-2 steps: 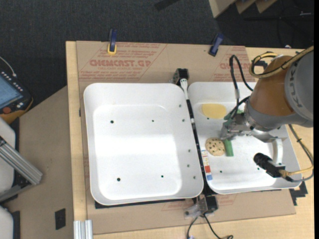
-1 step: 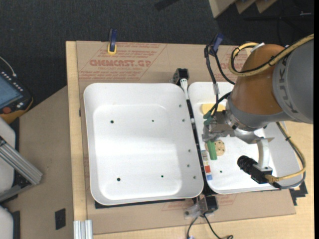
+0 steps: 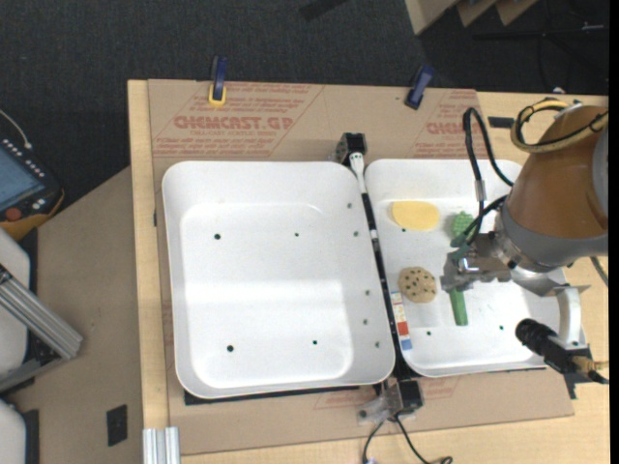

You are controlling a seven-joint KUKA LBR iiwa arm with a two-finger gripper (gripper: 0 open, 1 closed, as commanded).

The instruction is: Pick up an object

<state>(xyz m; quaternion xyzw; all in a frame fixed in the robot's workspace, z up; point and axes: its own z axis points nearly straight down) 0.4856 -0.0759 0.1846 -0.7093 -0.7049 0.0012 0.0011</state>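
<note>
The right white bin (image 3: 484, 351) holds a pale yellow oval piece (image 3: 414, 215) near its back, a round speckled cookie (image 3: 418, 283) near its left wall, and a long green object (image 3: 458, 307) with a leafy top (image 3: 461, 225). My gripper (image 3: 464, 270) hangs low over the middle of the green object and covers that part of it. The cookie lies just left of the gripper. The grey and orange arm (image 3: 561, 201) comes in from the right and hides the bin's right side.
The left white bin (image 3: 193, 288) sits beside the right one, parted from it by a black divider strip (image 3: 372, 235). Both rest on a brown board (image 3: 290, 114) held by clamps at the back. A black cable (image 3: 474, 153) loops above the right bin.
</note>
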